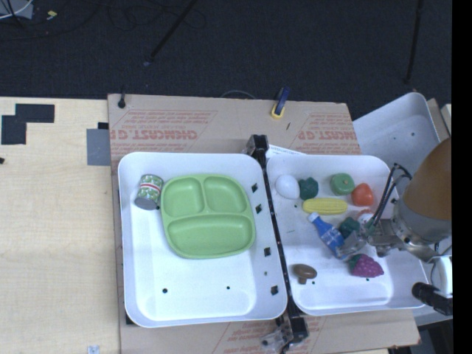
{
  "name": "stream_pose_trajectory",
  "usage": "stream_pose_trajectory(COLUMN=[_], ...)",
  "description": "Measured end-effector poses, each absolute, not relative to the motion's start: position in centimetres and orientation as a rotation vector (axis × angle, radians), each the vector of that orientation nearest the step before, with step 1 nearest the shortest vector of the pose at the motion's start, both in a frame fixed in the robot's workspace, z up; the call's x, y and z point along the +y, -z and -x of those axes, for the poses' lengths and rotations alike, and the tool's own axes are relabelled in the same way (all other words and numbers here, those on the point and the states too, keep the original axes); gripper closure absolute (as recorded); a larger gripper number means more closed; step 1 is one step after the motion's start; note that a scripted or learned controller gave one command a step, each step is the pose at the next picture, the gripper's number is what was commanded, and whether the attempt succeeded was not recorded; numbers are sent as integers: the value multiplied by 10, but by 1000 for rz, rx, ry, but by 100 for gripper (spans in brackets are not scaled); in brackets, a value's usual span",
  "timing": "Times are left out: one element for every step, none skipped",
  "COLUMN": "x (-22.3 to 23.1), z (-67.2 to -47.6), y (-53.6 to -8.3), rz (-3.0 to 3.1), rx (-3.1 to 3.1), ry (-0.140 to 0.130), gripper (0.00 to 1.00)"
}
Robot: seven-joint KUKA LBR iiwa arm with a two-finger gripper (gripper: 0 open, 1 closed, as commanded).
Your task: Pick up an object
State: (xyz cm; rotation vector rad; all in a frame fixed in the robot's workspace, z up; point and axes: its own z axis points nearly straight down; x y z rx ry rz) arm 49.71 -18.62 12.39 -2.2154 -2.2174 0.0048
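Two white bins (140, 301). Left: one green divided plate (208, 216), one small can (149, 191). Right: one white egg (287, 187), one corn cob (325, 206), one blue bottle (329, 234), one purple grape bunch (366, 266), one brown mushroom (304, 273), two green pieces (341, 184), one orange piece (362, 195).

Left bin (140, 293): green sectioned tray (207, 216) sits toward 12 o'clock, small tin can (149, 191) touching its 9 o'clock edge, tipped on its side. Bins rest on a printed cardboard sheet (221, 127). Blue-and-yellow clamp (279, 103) at the sheet's 12 o'clock edge. Black clip (257, 144) where the bins meet, 12 o'clock end. Light wood worktop (51, 234) at 9 o'clock carries black and grey squares (96, 145). Dark carpet (221, 35) beyond, cables crossing it.
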Motion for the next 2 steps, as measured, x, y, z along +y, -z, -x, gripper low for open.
stream_pose_trajectory(x=[-184, -186], z=[-498, -497], y=[-86, -98], rz=[2219, 2226], rx=[-2221, -2214], ry=[-1, 0], gripper=[0, 100])
